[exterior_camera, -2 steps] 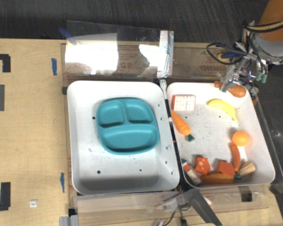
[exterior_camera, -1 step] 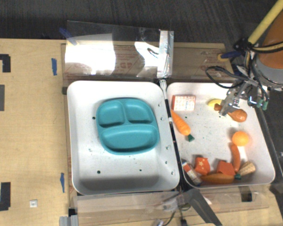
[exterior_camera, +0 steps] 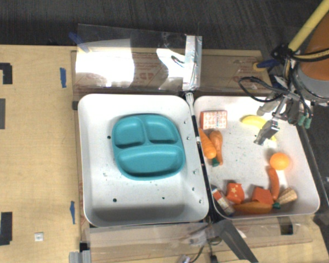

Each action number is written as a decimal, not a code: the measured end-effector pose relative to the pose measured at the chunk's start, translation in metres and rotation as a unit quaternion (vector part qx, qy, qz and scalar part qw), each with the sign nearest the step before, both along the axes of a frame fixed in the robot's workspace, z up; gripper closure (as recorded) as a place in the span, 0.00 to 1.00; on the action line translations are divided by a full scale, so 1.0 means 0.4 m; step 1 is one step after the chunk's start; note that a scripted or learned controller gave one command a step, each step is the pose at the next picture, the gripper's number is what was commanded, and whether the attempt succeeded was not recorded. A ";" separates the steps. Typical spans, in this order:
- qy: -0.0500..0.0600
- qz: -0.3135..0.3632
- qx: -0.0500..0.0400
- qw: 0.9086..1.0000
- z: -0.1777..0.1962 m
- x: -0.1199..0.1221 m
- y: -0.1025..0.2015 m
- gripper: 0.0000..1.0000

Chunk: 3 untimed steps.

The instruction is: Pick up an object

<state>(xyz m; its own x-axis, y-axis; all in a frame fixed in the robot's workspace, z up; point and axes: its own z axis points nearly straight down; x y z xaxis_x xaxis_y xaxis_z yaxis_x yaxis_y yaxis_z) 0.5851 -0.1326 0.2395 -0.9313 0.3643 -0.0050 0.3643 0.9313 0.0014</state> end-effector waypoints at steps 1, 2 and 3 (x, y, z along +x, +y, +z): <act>0.003 0.058 0.000 0.998 -0.252 0.009 -0.144 0.00; -0.002 -0.011 -0.001 1.000 -0.378 -0.079 -0.227 0.00; -0.003 -0.079 -0.001 0.997 -0.377 -0.192 -0.183 0.00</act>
<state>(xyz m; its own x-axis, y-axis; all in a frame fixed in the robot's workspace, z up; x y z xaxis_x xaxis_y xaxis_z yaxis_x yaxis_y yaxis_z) 0.5083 -0.2057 0.0888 -0.8618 0.5072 -0.0106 0.5072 0.8618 0.0029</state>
